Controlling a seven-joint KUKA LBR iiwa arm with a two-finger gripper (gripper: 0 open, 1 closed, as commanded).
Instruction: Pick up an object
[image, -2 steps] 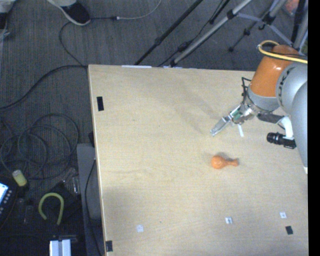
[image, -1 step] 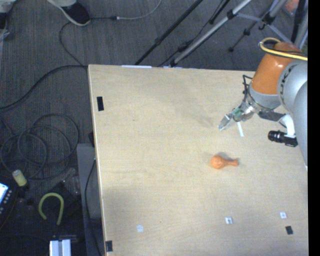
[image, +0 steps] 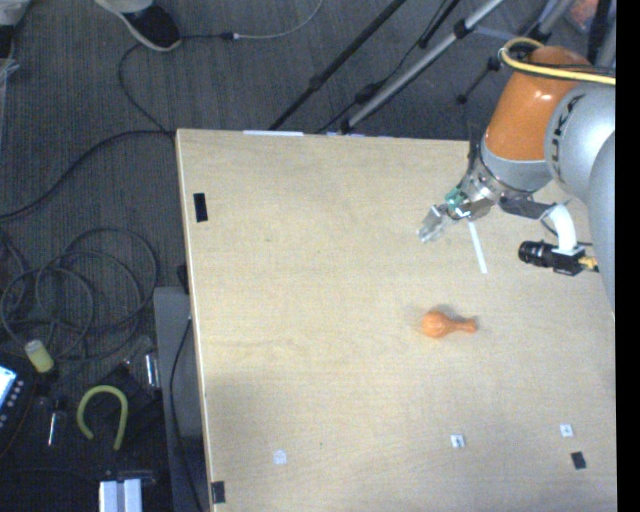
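No brand, label or readable writing showed anywhere on the bench or the arm; a few small black and pale square markers lay on the pale wooden board (image: 320, 330), too small to read. The arm (image: 560, 130) reached in from the right edge of the view near the top, its orange band turned upward and its grey body running off the frame; the wrist angled down and leftward over the board's upper right part, and a black fitting (image: 548, 254) with a white cable stuck out below the wrist. The gripper (image: 436, 224) hung at the end of the wrist, pointing down and to the left, with a greenish tint at its base; its tips were small and blurred, so whether they stood apart or together could not be told, and nothing could be seen between them. A thin white strip (image: 478, 248) lay slanted on the board just beside the gripper. The small orange object (image: 446, 324), round at its left end with a narrow stub to the right, lay on the board below the gripper and apart from it, untouched. On the dark floor left of the board lay coiled black cables (image: 80, 290) and a green curved hook (image: 102, 410).
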